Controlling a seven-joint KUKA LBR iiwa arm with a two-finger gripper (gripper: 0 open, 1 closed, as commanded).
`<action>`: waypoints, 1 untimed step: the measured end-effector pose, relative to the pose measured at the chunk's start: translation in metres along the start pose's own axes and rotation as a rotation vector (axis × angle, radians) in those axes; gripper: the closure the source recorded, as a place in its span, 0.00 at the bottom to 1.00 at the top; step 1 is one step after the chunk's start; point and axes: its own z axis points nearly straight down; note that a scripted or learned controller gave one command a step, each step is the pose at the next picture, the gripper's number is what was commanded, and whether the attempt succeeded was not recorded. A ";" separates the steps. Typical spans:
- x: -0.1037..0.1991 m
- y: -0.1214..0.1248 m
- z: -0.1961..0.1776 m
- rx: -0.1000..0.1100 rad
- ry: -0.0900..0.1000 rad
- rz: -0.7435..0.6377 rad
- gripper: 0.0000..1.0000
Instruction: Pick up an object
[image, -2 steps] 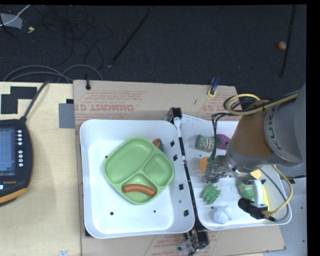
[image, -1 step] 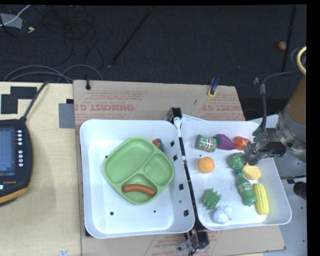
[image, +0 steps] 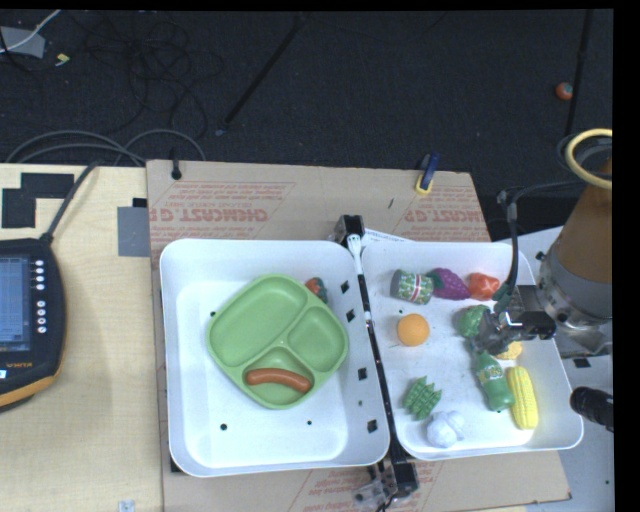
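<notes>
Gripper (image: 490, 335) sits low in the right bin (image: 560, 432), among toy foods near its right side, beside a green vegetable (image: 470, 321) and above a green can (image: 493, 385). Finger state: cannot tell. Corn cob (image: 522, 396) lies just right. Left bin (image: 190, 440) holds a green plate (image: 270, 325) with a sausage (image: 279, 378).

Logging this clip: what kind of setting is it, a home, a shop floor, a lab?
Most likely a robotics lab bench set up for grasping trials. Two white bins sit on cardboard, the right one strewn with toy food such as a corn cob; a teach pendant lies at the left, and loose cables run behind.
</notes>
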 end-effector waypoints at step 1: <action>0.071 0.001 -0.051 -0.010 0.001 -0.008 1.00</action>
